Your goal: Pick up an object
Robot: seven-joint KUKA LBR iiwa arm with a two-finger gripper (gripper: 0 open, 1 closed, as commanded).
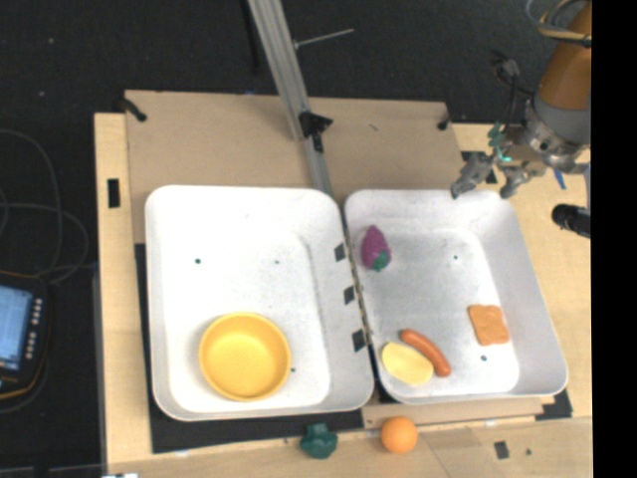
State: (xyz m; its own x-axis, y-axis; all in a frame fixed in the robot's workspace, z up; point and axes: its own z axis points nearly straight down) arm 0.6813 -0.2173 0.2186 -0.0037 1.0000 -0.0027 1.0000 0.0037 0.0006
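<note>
Dark flooring frames the bench, where the gripper (488, 179) hangs spread and holding nothing over the right bin (518, 232) far rim, likely poised to choose among the purple toy (374, 247), sausage (426, 352) and orange block (488, 324) loose below.

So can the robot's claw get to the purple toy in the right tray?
Probably yes. The gripper hovers with open fingers at the right bin's far edge, and the purple toy lies by itself near the divider. Nothing sits between them; the hot dog and orange block lie nearer the front.
</note>
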